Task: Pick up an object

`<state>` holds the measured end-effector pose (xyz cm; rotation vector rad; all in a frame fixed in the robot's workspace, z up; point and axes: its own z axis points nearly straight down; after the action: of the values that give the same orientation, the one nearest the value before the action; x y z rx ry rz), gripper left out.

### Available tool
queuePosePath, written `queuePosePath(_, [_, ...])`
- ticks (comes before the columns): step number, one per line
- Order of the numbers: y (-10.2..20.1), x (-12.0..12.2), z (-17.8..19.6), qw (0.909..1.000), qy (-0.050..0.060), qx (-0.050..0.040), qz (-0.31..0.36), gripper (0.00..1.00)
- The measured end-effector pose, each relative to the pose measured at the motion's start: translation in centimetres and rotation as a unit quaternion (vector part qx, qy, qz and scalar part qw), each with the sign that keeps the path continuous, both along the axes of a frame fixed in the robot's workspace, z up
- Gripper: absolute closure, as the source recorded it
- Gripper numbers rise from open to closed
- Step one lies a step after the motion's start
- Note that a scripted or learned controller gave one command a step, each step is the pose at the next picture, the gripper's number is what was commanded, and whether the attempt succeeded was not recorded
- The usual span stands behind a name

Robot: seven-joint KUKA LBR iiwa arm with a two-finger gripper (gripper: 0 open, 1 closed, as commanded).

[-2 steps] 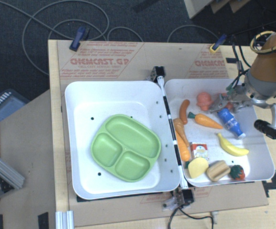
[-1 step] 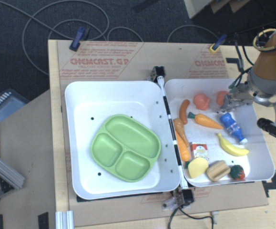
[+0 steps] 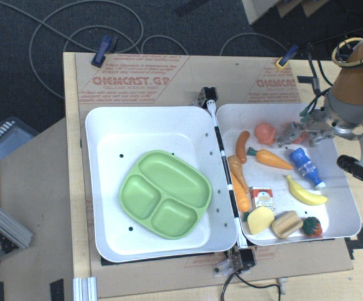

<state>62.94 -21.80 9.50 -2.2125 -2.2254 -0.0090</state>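
Observation:
The right bin [image 3: 350,213] holds toy food. A pink-red round piece [image 3: 265,132] lies at the back, with a carrot [image 3: 270,158] just in front of it. A blue bottle [image 3: 306,166] and a banana [image 3: 306,193] lie further right. My gripper [image 3: 299,134] hangs low over the bin's back right part, just right of the pink-red piece and just behind the blue bottle. The grey arm with its orange band [image 3: 352,83] reaches in from the right. Nothing is visibly held.
A sausage [image 3: 242,145] and a long orange piece [image 3: 239,185] lie along the right bin's left wall. A small carton [image 3: 264,198], a yellow piece [image 3: 260,219], a bread roll [image 3: 286,224] and a red-green piece [image 3: 312,227] sit at its front. The left bin [image 3: 106,137] holds a green divided plate [image 3: 165,194].

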Motion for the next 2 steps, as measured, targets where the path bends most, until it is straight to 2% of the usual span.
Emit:
queuePosePath(1, [2.4,-1.2,-1.0,1.0,0.001,-0.0029,-0.002,0.0])
queuePosePath(2, [3.1,-4.3,-1.0,1.0,0.002,-0.0029,-0.003,0.0])
